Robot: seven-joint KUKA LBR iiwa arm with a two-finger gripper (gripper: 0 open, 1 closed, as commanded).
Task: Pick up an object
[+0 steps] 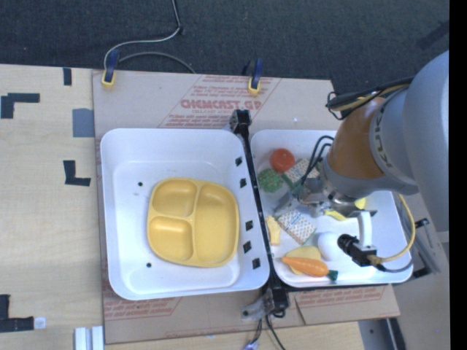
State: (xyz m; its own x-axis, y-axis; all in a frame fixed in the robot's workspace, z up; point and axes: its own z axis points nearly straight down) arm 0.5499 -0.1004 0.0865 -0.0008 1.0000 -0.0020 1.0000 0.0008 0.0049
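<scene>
The right bin (394, 217) holds several small items: a red tomato-like ball (282, 158), a green piece (270, 181), a speckled block (295, 225), a yellow wedge (273, 230), an orange carrot (306, 267) and a white round piece (328, 244). My gripper (308, 193) hangs low over the middle of this bin, just right of the green piece and above the speckled block. The grey wrist with its orange band (354, 148) covers the bin's right half. I see nothing clearly held.
The left bin (117, 195) holds a yellow divided plate (193, 221). A black divider (252, 195) runs between the bins. A cable and black connector (357, 250) trail off the wrist over the right bin's front corner. Two clamps (254, 86) pin the cardboard at the back.
</scene>
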